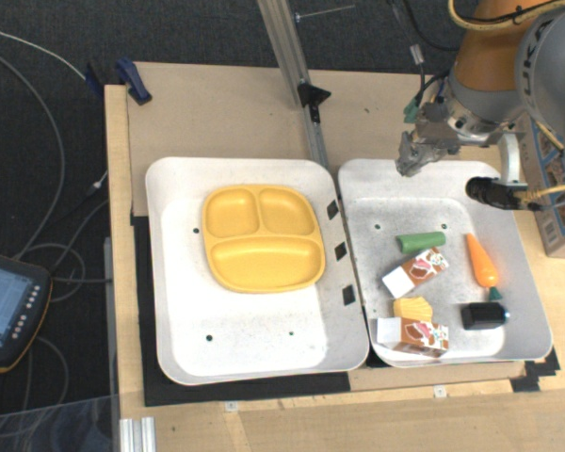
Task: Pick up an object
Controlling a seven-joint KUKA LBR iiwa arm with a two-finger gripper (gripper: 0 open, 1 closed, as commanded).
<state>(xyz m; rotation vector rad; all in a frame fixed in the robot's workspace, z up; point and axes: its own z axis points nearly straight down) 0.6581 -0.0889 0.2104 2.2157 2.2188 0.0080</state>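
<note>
From my screen the desk (217, 102) is the biggest thing, a pale wooden top with two shallow white bins side by side on a black mat. The arm (508, 36) comes in from the right, grey with its orange band showing at the top corner, bent down toward the far edge of the right bin.

The left bin (254, 342) carries a yellow divided plate (262, 236), three compartments, lying flat in the bin's upper half. The right bin (377, 182) holds all the loose pieces, gathered in its lower right part.

The pincer (410, 161) hangs over the upper left rim of the right bin, well apart from every object. Nothing sits between its tips, and I cannot tell from this angle whether they are spread or together.

Candidates for the pick: an orange carrot (482, 260) lies near the right wall, pointing away from me. A green cylinder (422, 241) lies on its side to the carrot's left. Just below it sits a small brown-and-white carton (417, 271), tilted. A second printed packet (422, 335) rests at the near rim, with a yellow ridged piece (413, 308) touching its top edge. A small black block (482, 315) lies below the carrot, near the bin's right side.
</note>
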